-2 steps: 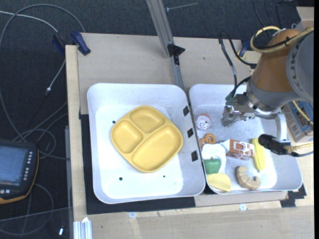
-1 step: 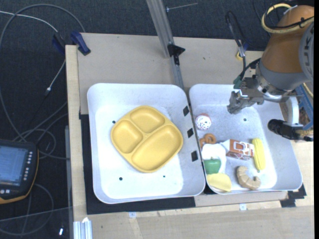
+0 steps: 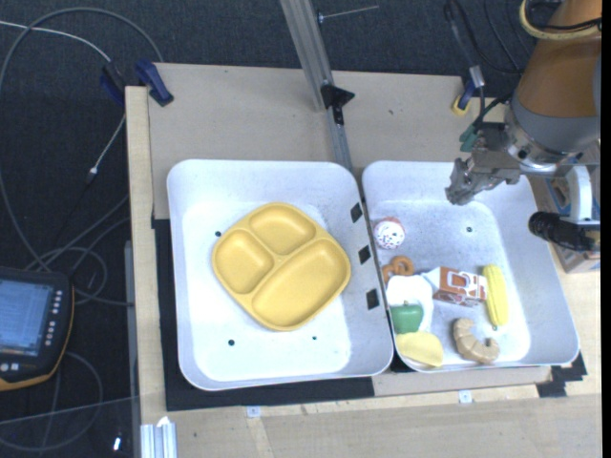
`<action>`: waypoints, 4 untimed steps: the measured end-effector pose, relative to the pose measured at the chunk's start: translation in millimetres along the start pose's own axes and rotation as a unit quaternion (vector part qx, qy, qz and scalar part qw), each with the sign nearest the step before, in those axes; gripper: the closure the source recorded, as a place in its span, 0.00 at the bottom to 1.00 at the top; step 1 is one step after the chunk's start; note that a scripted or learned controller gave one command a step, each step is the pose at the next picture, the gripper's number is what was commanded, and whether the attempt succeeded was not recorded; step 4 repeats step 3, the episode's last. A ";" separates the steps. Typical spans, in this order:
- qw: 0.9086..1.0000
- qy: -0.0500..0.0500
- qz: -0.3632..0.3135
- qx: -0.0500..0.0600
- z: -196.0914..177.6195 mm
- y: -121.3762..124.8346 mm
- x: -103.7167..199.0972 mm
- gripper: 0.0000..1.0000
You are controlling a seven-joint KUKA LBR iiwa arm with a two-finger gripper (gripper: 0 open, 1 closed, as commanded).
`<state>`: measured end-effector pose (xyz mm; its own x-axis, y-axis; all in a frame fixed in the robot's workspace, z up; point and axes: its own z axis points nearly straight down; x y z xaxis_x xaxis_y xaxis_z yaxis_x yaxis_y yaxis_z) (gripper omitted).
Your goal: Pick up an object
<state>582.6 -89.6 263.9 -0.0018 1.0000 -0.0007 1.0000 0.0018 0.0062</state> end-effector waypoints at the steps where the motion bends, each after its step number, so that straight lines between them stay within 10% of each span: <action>1: 1.000 0.001 -0.002 0.002 9.0 19.4 40.5 1.00; 3: 1.000 0.001 -0.002 0.002 23.1 48.2 146.0 1.00; 4: 1.000 0.001 -0.002 0.002 23.1 48.2 146.0 1.00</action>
